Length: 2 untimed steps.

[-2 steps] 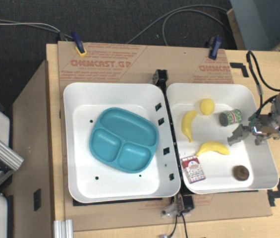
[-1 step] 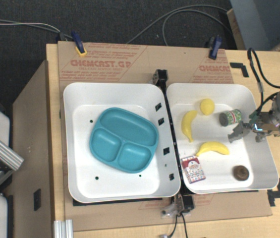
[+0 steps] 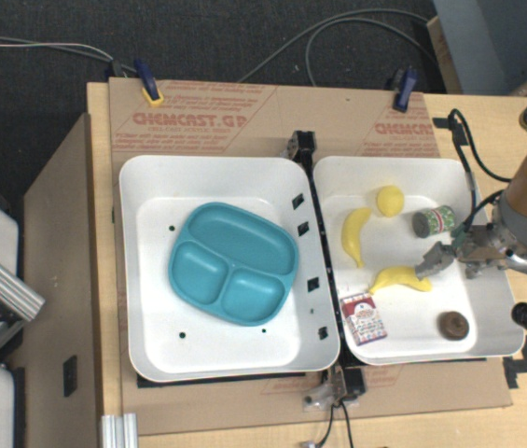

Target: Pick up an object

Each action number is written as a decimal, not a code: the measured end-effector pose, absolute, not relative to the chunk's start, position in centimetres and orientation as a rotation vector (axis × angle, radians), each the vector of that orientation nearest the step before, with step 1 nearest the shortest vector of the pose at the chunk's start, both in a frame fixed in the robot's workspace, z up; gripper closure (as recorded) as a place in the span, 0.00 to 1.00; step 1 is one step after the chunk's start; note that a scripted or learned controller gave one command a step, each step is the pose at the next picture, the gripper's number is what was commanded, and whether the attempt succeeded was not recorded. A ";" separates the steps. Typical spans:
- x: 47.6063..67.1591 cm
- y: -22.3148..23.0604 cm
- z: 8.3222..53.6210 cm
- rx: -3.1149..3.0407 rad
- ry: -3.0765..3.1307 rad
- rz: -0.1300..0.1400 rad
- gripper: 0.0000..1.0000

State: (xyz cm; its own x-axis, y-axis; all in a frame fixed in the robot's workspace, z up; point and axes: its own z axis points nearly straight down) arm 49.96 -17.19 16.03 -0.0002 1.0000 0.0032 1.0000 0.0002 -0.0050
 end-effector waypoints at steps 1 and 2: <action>50.9 -17.5 11.0 -2.218 -2.218 0.002 0.00; 50.9 -17.4 8.4 -2.218 -2.218 0.001 0.00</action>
